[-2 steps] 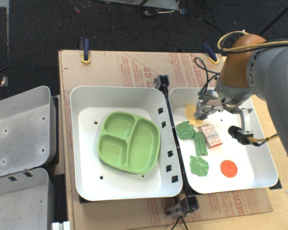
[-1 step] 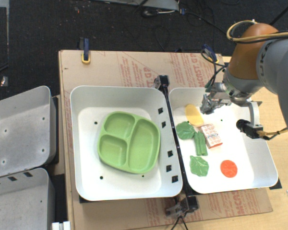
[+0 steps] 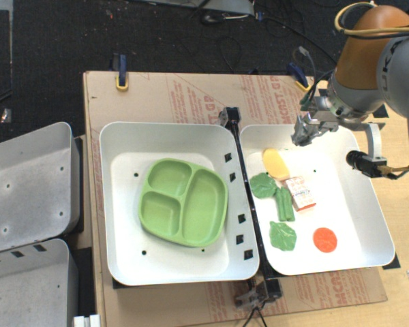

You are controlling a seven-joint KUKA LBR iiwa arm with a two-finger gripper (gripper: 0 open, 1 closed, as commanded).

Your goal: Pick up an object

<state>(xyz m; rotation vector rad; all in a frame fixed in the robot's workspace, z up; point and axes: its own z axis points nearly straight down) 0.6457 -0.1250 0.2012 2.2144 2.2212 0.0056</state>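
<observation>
The two-finger gripper [image 3: 304, 139] hangs over the upper-left part of the right shallow white bin [image 3: 368, 216], at the end of the grey arm with the orange band [image 3: 368, 53] that enters from 3 o'clock. Whether the fingers stand apart or together cannot be told from this view; nothing is visible between them.

The candidate objects lie at 6 to 7 o'clock from the gripper, all inside the right bin. Nearest is a yellow rounded soft-looking piece [image 3: 275, 163], just below and slightly left of the gripper, apart from it. Touching its lower end is a small white-and-red printed carton [image 3: 302, 193], lying flat. At 9 o'clock from the carton lies a green leafy toy vegetable with a long stalk [image 3: 276, 196], its leaf head against the bin's left wall and its stalk running toward 6 o'clock. Below the stalk's end sits a second green leaf-shaped piece [image 3: 283, 236]. At 3 o'clock from that piece, well apart from the carton, lies a flat orange-red round disc [image 3: 325, 240].

The left shallow white bin [image 3: 123, 182] stands beside the right one, the two rims meeting along a black divider strip [image 3: 242, 182]. It holds a light green plastic tray with three compartments [image 3: 184, 201], slightly rotated, near the bin's centre. Both bins rest on a brown cardboard sheet [image 3: 184, 94].
</observation>
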